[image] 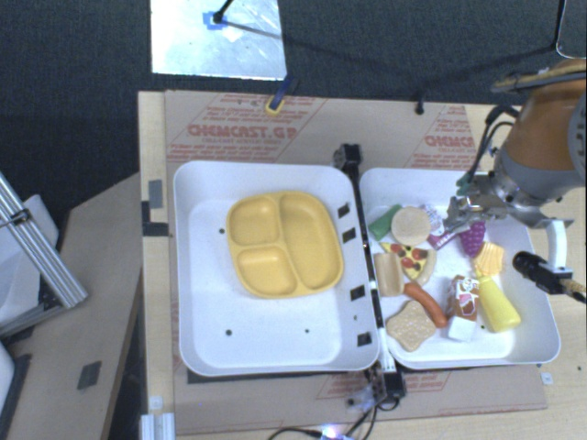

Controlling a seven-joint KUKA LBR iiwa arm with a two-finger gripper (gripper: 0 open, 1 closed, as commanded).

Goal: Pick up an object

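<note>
Yellow plastic tray sits alone in the left bin. Toy food is piled in the right bin, beside that tray. The pincer hangs over purple grapes near the far wall, where room is tight. I cannot tell its grip.

Inspection of the right bin: toy foods lie loose across it. I note purple grapes near its far right, a round bun toward the far left, a pizza slice mid-left, a sausage centrally, toast at the near left, a yellow bottle near right.
</note>
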